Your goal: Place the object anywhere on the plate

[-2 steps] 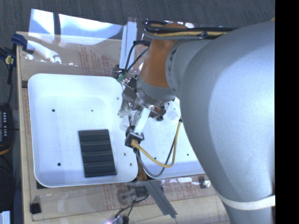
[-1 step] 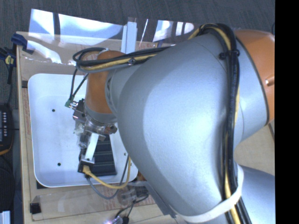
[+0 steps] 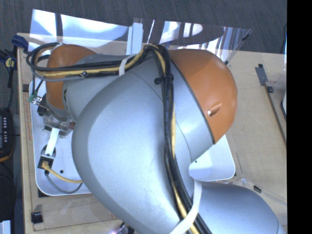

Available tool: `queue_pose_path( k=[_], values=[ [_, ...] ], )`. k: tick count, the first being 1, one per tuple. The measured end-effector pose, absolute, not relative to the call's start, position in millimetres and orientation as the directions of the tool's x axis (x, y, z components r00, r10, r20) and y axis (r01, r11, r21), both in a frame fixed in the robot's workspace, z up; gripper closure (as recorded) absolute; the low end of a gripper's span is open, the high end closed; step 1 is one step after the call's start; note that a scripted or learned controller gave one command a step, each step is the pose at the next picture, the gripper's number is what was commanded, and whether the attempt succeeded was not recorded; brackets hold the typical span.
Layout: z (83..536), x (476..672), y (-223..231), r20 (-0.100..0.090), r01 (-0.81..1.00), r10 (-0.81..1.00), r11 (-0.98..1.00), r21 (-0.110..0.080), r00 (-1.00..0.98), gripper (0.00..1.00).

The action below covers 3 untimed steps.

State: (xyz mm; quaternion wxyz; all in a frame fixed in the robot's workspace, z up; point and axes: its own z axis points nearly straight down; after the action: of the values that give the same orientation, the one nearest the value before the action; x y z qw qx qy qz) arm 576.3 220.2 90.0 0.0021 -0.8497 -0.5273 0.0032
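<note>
Wrist assembly (image 3: 54,122) is noted low over the left bin (image 3: 43,185), close to that bin's left wall. The jaws below it are masked by wrist hardware, so whether they are released or clenched cannot be told. Bare white bin floor is seen just in front of the jaws' end, toward the near rim. Right of the jaws, the grey arm (image 3: 141,160) is spread across most of both bins, with an orange band (image 3: 214,96) topping it on the far right side. A black and yellow cable bundle (image 3: 97,71) is run above and behind the jaws' end, then carried down over the arm's body. Well to the right of the jaws, a corner of the right bin (image 3: 222,168) is left uncovered under the arm. Pale counter (image 3: 258,140) is seen beyond that bin. Behind the jaws, a clear panel (image 3: 92,30) is stood along the bins' far edge. The object and the plate cannot be located: the bin areas are hidden by the arm.
</note>
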Motion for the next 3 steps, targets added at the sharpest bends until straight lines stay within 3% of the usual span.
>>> queue_pose_path(
  k=[1,2,3],
  values=[
    [231.2,577.0,218.4,0.000,0.968,0.968,-0.252,-0.004,0.252,1.00],
    [231.7,613.5,182.6,0.000,0.996,0.996,-0.087,-0.004,0.087,1.00],
    [157.0,648.3,196.3,-0.001,1.000,1.000,-0.016,-0.007,0.016,1.00]
  ],
)
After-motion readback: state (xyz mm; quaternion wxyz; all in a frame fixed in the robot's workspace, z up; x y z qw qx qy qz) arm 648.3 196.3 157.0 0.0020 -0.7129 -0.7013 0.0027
